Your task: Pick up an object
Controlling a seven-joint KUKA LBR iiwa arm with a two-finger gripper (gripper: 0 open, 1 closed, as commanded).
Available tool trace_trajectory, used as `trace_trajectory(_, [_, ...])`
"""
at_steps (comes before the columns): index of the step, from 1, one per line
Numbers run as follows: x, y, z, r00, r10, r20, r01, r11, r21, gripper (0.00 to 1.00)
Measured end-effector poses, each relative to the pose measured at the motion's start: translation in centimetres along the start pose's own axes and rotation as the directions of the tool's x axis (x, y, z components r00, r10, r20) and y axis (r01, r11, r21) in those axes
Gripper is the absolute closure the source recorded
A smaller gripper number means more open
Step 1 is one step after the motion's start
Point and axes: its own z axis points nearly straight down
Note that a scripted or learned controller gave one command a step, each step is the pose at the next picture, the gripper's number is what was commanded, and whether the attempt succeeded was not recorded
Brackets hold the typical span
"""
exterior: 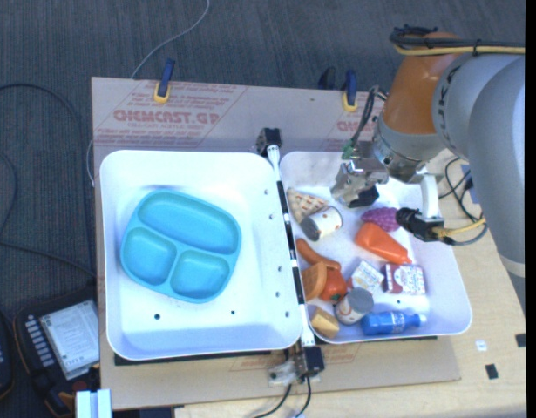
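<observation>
— Toys are what it's after, and they're all heaped in the right bin [455,316]. The gripper [359,181] sits low over that bin's far end, just above a purple bunch of grapes [383,217] and next to a small can [323,223].

— Has it got hold of anything?

— I can't tell. The wrist hides the tips from up here, so whether it's spread or closed, I won't guess.

— What could spoil it?

— Crowding, I'd say. The grapes touch an orange carrot [384,244], and the can lies right beside a waffle-looking piece [306,202]. Coming down between them, it might nudge one aside or pinch two at once. The can is round and on its side, so it would likely roll off. It's also near the bin wall, which could block one side.

— Count them for me.

— Two white bins. One blue divided plate [180,244] in the left bin [119,338]. On the right: one grapes, one carrot, one can, one waffle piece, one blue bottle [391,322], one red-and-white carton [406,279], one grey cap-shaped thing [359,300], plus an orange-red jumble [322,277] by the divider that I can't separate.
</observation>
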Motion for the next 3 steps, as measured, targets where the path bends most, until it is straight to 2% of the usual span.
trace_trajectory(1, [0.0, 0.0, 0.0, 1.000, 0.000, 0.000, 0.000, 1.000, 0.000, 0.00])
trace_trajectory(2, [-0.5, -2.4, 6.7, 1.000, 0.001, 0.001, -0.001, 1.000, -0.011, 0.00])
trace_trajectory(3, [-0.5, -2.2, 5.7, 1.000, 0.001, 0.001, -0.001, 1.000, -0.014, 1.00])
